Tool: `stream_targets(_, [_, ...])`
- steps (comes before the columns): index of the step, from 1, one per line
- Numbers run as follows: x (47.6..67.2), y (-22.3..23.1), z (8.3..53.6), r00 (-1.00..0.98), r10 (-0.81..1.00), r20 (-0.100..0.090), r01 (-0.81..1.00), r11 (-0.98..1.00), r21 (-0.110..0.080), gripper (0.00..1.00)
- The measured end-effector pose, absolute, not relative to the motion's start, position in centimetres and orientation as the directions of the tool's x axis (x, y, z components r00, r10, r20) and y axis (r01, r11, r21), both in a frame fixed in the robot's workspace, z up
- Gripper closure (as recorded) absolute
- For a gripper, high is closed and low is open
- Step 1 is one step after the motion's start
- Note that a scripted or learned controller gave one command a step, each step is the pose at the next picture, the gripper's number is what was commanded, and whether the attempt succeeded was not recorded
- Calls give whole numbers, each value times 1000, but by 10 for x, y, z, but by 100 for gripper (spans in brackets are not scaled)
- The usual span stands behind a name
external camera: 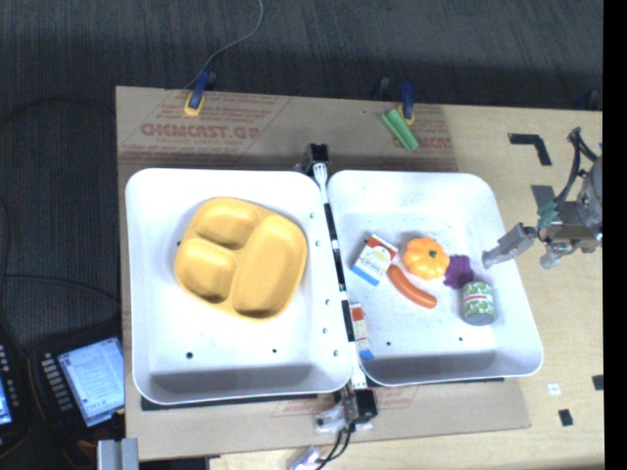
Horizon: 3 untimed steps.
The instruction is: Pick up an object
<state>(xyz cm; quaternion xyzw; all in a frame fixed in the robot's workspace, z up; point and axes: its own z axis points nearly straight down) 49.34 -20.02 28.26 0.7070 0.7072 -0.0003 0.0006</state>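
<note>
The hand (pixel 509 243) sits at the right rim of the right bin (pixel 509 346), with the wrist hardware just outside the bin over the desk (pixel 568 360). One grey finger (pixel 505 245) points left and slightly down into the bin. Whether the fingers are apart or together cannot be determined from this angle, and nothing is visible between them.

Candidate objects lie in the middle of the right bin, all to the left of the hand:
- Green can (pixel 478 302): nearest, below and slightly left of the fingertip, apparently upright.
- Purple object (pixel 458 271): just left of the fingertip, touching or nearly touching the orange pumpkin (pixel 426 258).
- Red sausage-shaped item (pixel 412 287): long axis runs from upper left to lower right, lying just under the pumpkin.
- Small red-and-white carton (pixel 373 259): farthest left, near the divider between bins.

The left bin (pixel 157 360) contains a large yellow moulded object (pixel 240 255), well apart from the hand.

Judgement: the shortest approach is to the purple object or the green can. The cluster is tight, so a descent on the purple object risks contact with the pumpkin; the can stands clearer on its right side
</note>
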Motion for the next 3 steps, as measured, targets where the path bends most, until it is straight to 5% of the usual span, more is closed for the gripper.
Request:
stream_targets(1, [537,-151,137,-1,1000,1,1000,1,-5,0])
stream_targets(2, [538,-99,88,1,1000,-3,1000,-1,4,0])
stream_targets(3, [540,-99,99,1,1000,-3,1000,-1,9,100])
